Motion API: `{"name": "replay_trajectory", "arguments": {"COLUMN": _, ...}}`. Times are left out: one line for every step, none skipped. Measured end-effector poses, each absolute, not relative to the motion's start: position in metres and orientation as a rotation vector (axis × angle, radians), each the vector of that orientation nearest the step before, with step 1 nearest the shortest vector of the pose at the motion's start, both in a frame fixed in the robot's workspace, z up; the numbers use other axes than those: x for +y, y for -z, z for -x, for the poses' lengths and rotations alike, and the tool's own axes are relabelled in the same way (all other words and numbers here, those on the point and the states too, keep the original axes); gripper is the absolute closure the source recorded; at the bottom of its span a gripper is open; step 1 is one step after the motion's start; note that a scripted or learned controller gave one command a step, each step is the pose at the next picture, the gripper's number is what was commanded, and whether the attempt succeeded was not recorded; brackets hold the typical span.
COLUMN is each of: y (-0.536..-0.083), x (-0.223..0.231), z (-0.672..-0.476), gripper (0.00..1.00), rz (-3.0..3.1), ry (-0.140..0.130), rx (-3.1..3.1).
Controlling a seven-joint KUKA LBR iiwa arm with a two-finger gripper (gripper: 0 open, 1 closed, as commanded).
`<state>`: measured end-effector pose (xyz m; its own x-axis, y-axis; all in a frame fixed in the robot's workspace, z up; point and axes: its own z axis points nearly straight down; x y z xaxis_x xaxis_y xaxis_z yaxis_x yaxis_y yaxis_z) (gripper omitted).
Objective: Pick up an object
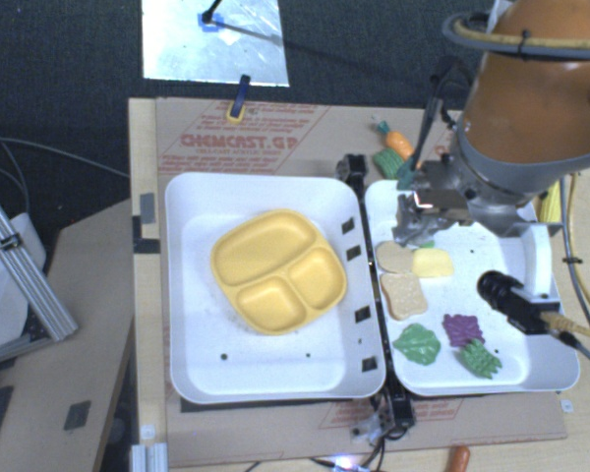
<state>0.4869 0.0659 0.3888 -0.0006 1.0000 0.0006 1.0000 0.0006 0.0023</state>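
I'm hovering the claw point(410, 226) over the right bin point(546, 362), can't tell how it's set, and I'm eyeing the pale yellow cheese-like piece point(432, 263) lying just below-right of it.

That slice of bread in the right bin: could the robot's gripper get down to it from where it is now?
Probably yes. The gripper hangs just above and behind the bread slice, whose top lies uncovered; the yellow piece and green leafy piece sit beside it, not over it.
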Motion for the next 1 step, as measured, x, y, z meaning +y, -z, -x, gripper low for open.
{"name": "replay_trajectory", "arguments": {"y": -0.414, "x": 0.0716, "z": -0.487, "gripper": 1.0, "rz": -2.214, "ry": -0.006, "rx": 2.225}}
